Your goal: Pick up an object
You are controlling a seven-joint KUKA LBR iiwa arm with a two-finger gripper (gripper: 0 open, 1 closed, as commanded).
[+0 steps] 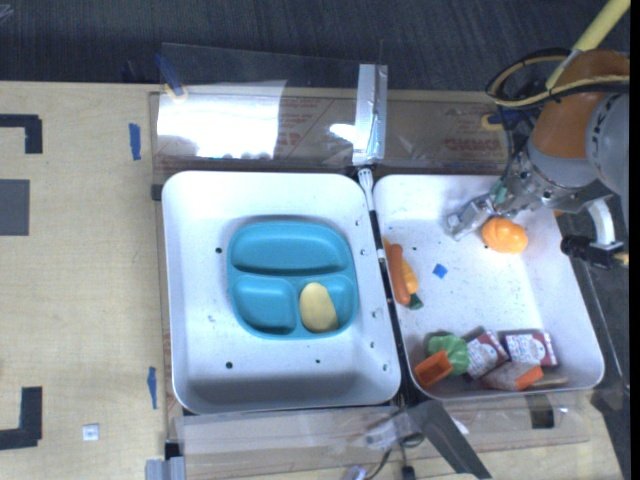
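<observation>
My gripper [468, 216] hangs over the back of the right bin [570, 298], reaching in from the upper right. A round orange fruit [505, 236] lies just below and to the right of it, close to the gripper body; whether they touch is unclear. A carrot [402, 273] rests along the bin's left wall. Near the front wall lie a green vegetable [447, 348], an orange-red piece [432, 368] and two dark red packets [485, 353] [528, 348].
The left bin [190, 268] holds a blue divided tray [290, 273] with a yellow oval object [318, 306] in its lower right compartment. A small blue chip [440, 270] lies on the right bin's floor. A clear panel [260, 123] stands behind the bins.
</observation>
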